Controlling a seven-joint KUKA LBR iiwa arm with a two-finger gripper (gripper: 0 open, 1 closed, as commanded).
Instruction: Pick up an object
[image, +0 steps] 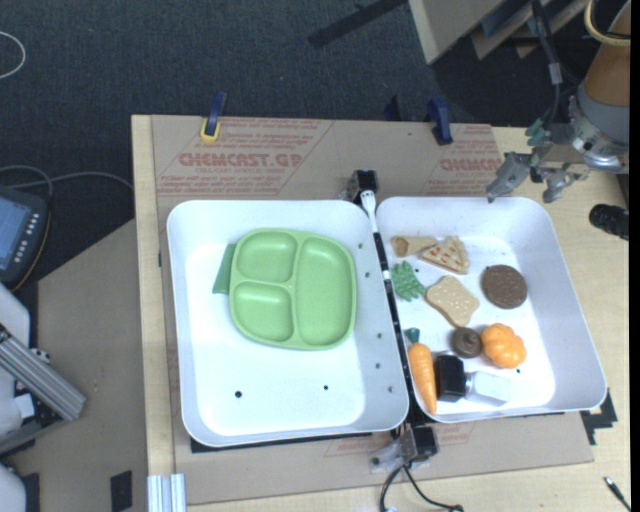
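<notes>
Hovering above right bin's (560, 250) far rim, gripper (527, 178) hangs with fingers spread, nothing between them. Nearest pickable object, pizza slice (446, 255), lies in bin below and left in view, brown cookie (504, 286) just beyond it.

Open claw (527, 181) above right bin's (560, 240) far rim.

Right bin (560, 262): back strip and right side bare, room to come down. Items crowd its left-centre and front: pizza slice (446, 254), cookie (504, 286), bread (452, 299), orange piece (503, 344), carrot (422, 375). Left bin (200, 380): green tray (294, 288) takes the mid/back; front half open.
</notes>
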